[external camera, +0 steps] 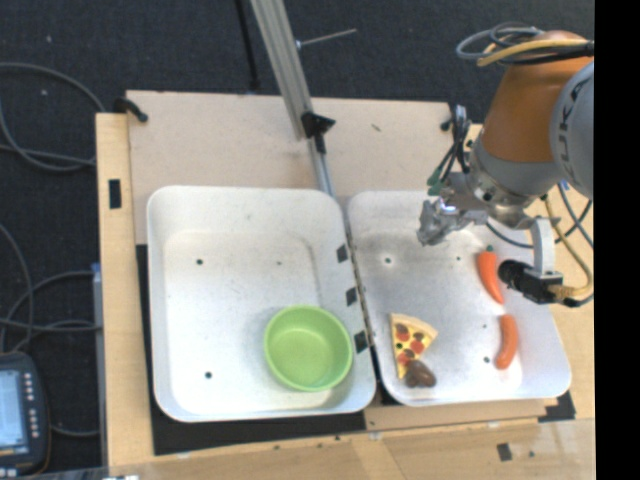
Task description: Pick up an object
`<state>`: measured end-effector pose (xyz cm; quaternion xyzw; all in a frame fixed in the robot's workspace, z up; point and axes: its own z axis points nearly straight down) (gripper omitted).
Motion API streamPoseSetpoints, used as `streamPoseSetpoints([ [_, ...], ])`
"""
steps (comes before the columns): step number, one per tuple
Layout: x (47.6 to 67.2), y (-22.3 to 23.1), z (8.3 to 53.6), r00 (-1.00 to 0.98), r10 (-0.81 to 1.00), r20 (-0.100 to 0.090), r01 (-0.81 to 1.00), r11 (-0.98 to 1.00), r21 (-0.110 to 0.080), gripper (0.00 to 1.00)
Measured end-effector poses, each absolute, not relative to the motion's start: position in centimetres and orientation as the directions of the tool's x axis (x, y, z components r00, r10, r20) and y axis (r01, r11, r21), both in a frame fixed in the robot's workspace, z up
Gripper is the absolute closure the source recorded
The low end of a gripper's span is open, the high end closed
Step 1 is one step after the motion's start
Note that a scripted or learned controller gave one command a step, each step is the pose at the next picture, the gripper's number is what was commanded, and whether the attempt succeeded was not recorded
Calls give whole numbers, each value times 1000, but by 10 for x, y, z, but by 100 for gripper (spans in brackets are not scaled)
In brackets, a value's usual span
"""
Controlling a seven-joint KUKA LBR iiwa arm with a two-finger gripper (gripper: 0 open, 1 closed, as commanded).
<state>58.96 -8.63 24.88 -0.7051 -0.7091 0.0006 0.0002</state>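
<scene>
My gripper (432, 229) hangs over the upper middle of the right bin (400, 268), with nothing visible between its fingers. A pizza slice (410, 343) lies near the bin's front left, with a dark brown lump (420, 374) touching its lower end. Two orange sausages sit on the right side: one (490, 276) just right of the gripper and partly under the arm's cabling, the other (507, 341) lower down near the bin's right rim. A green bowl (308, 347) stands upright in the front right corner of the left bin (200, 268).
A slanted aluminium bar (285, 58) rises from a clamp (318, 126) behind the bins. Cables and a black connector (530, 280) hang off the arm over the right bin's right side. Bare bench board lies behind both bins.
</scene>
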Motion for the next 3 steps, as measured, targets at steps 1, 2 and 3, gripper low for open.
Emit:
streamPoseSetpoints([
  [1,609,-33,238,-6,1000,0,1000,6,1,100],
  [2,616,21,241,-8,1000,1,1000,8,2,100],
  [3,644,70,235,-7,1000,1,1000,7,3,100],
])
